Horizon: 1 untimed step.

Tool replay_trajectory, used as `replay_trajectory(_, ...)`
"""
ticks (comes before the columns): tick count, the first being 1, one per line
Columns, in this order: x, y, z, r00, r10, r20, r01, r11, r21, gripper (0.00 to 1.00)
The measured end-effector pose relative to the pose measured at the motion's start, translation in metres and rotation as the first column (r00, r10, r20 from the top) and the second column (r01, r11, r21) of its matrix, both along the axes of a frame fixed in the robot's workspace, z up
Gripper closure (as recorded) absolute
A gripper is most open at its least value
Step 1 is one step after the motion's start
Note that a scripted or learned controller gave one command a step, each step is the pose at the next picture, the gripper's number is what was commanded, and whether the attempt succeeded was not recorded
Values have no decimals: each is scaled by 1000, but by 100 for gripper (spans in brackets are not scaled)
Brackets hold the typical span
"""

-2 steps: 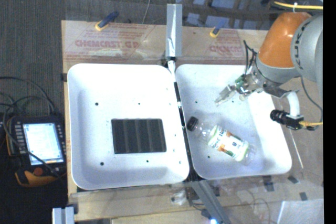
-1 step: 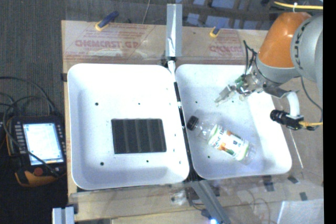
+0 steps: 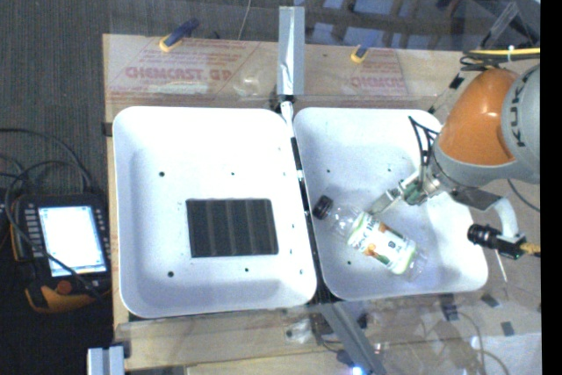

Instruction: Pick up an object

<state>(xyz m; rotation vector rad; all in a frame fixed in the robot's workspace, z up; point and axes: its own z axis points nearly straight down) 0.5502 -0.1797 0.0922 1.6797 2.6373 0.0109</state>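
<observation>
A: Here we read the lift as not yet made. The clear plastic bottle with a black cap and a green-and-orange label (image 3: 369,237) lies on its side on the floor of the right-hand shallow white bin (image 3: 347,136), near the front wall, its cap pointing toward the divider between the bins.

B: And the claw?

A: The two-finger gripper (image 3: 406,192) sits low over the right bin, just beside the bottle's upper flank. We cannot tell whether it is spread or clenched; it is too small and too foreshortened under the grey arm with the orange band (image 3: 474,129). We see nothing lifted clear of the bin floor.

B: So what remains?

A: By our judgement, all of it: closing on the bottle and raising it.

B: Counts?

A: We count one bottle, two bins, and one dark ribbed rectangular panel (image 3: 232,227) lying flat in the left-hand shallow white bin (image 3: 149,136). One arm, one gripper.
</observation>
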Motion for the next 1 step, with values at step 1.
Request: replay_trajectory(1, -24, 36, 5, 999, 42, 28, -41, 999, -28, 0)
